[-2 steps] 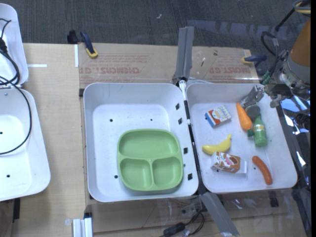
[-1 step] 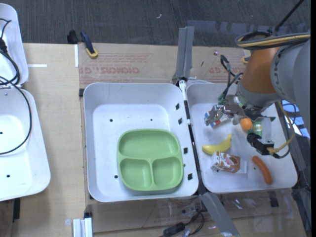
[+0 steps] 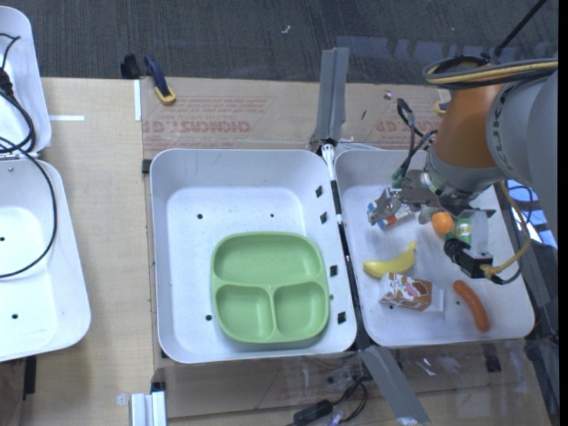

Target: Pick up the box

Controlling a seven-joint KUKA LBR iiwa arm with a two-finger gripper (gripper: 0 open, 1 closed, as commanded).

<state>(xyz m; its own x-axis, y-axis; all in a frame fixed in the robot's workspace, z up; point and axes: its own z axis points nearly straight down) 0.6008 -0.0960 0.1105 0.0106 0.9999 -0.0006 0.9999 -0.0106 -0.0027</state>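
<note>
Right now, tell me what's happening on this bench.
A grey KUKA arm reaches from the right over the right bin, its gripper low near the bin's upper left. Below it lie a banana, the brown box it is meant to pick up, a sausage and a small orange. The box lies apart from the gripper, on the bin floor. The left bin holds a green divided tray.
</note>
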